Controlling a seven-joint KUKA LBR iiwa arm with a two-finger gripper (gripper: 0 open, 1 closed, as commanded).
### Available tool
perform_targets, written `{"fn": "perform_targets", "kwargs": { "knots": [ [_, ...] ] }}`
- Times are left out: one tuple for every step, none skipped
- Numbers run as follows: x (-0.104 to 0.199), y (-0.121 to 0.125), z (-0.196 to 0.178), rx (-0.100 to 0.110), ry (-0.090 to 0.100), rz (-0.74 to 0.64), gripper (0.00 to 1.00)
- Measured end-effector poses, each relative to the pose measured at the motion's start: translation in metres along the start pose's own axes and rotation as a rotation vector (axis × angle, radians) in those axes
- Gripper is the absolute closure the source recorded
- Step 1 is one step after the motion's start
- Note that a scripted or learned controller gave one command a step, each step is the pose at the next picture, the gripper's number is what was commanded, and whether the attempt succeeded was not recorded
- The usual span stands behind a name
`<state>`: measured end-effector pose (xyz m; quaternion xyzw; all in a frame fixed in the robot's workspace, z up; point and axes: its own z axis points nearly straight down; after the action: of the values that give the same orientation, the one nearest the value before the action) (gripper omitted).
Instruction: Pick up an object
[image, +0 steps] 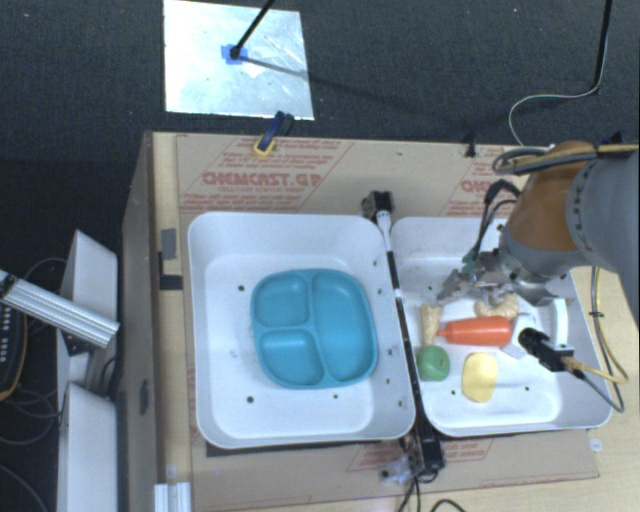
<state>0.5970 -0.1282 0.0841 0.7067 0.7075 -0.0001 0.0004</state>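
Note:
The right bin (440, 245) holds several small items. An orange carrot-like piece (478, 330) lies across its middle. A green round piece (433, 362) and a yellow piece (480, 376) sit in front of it. A pale cream piece (430, 320) stands near the bin's left wall, and another pale piece (506, 303) lies just behind the carrot. My gripper (470, 286) hangs low over the bin, just behind the carrot and between the two pale pieces. Nothing is visibly held.
The left bin (230, 250) carries a blue divided plate (313, 327). A black divider strip (392, 290) runs between the bins. The grey and orange arm (560, 215) covers the right bin's far right corner. Cardboard lies under both bins.

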Motion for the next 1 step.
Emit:
{"fn": "perform_targets", "kwargs": {
  "knots": [
    [-0.0269,-0.0441,-0.0002,0.0,0.0,0.001,0.0]
  ]
}}
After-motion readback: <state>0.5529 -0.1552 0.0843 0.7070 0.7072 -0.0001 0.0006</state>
